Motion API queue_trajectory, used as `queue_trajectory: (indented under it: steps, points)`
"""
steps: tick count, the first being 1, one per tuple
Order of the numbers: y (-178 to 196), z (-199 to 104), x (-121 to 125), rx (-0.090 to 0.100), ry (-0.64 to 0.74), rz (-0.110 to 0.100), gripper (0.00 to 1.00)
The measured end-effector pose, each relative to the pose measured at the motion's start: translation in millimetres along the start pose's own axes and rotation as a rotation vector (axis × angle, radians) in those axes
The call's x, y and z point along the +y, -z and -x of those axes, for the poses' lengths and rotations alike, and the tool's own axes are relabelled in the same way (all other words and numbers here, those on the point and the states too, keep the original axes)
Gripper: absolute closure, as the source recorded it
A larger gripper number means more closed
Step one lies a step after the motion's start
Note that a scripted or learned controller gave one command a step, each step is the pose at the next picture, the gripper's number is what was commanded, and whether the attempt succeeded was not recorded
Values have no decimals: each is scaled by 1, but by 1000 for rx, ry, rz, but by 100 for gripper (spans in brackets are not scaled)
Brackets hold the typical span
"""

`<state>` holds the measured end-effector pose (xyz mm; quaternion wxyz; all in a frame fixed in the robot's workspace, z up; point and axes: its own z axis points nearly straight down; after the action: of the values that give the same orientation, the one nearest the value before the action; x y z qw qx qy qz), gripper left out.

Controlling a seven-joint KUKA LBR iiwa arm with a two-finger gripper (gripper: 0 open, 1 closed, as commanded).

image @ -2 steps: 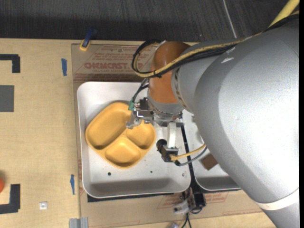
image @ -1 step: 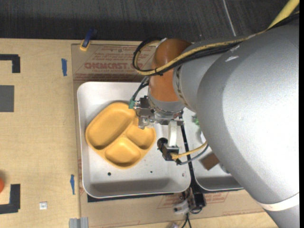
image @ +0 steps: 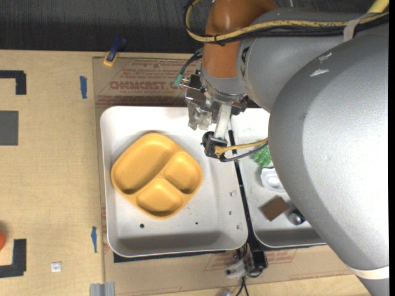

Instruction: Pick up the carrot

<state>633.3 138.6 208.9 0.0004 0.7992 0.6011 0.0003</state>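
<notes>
The grey arm [image: 321,122] covers most of the right bin [image: 259,128]. Two white bins; the left bin [image: 123,227] holds one yellow three-part tray [image: 157,172]. The gripper [image: 200,113] hangs at the tray's one o'clock; I cannot tell its finger spacing. The carrot is hidden or unidentifiable.

Arm [image: 333,134] covers most of the right bin [image: 271,236]. We can't identify the green thing [image: 264,156], white thing [image: 271,179] or brown piece [image: 273,208] poking out. Orange object [image: 2,240] is cut off at the left edge.
</notes>
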Motion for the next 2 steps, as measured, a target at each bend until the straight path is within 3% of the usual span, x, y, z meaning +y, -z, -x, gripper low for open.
queue_trajectory:
  steps: [1,2]
  points:
    - [38,-15,31,0,111,1,100]
    - [117,22,41,0,-161,1,100]
